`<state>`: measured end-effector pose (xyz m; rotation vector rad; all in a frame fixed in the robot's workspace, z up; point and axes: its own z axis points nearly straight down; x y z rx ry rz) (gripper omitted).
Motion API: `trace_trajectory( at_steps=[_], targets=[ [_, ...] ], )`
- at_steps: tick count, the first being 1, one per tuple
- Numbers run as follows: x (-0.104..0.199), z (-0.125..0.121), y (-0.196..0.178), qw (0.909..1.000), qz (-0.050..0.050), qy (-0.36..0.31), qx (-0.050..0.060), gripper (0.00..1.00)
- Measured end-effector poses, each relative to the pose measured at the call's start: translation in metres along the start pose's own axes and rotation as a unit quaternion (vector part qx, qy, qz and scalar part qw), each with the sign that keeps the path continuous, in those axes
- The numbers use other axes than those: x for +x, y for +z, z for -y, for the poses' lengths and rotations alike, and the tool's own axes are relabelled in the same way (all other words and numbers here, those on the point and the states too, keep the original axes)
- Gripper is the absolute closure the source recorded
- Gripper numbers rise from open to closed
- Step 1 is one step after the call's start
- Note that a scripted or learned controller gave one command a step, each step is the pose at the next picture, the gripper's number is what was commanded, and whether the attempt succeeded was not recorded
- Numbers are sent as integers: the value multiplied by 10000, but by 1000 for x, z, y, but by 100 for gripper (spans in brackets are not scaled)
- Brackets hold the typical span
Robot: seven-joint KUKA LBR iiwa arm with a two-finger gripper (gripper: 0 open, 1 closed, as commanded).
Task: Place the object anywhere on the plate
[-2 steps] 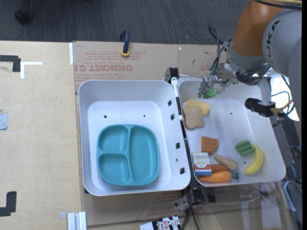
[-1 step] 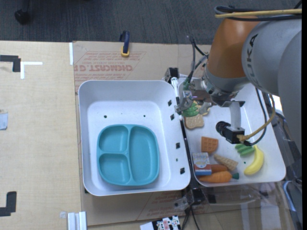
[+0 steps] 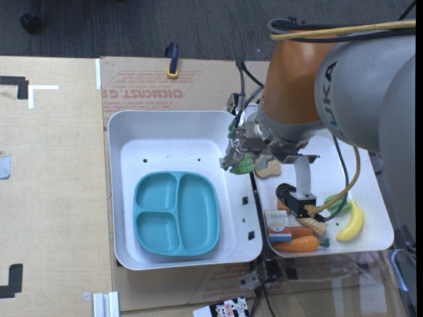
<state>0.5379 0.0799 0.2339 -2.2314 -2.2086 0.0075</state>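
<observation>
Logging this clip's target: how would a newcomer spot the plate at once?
Find the two white bins side by side and take the left bin. The plate lies flat on its floor: a teal rounded tray with three compartments. It lies apart from the banana and carrot in the other bin.

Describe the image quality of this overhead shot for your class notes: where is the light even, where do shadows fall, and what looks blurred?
In the camera view, light is soft and even across the left bin and the teal plate, with no harsh glare; a faint shadow lies inside the bin's walls; the arm, close to the lens, looks large and slightly soft; the gripper area is dark and cluttered, so details there are hard to read.
</observation>
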Motion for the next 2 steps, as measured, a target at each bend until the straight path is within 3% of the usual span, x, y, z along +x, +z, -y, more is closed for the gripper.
trace_trajectory(
  at_steps=[1,2],
  targets=[
    [45,61,79,9943,3,1067,13,100],
    [45,61,79,9942,2,1079,11,0]
  ],
)
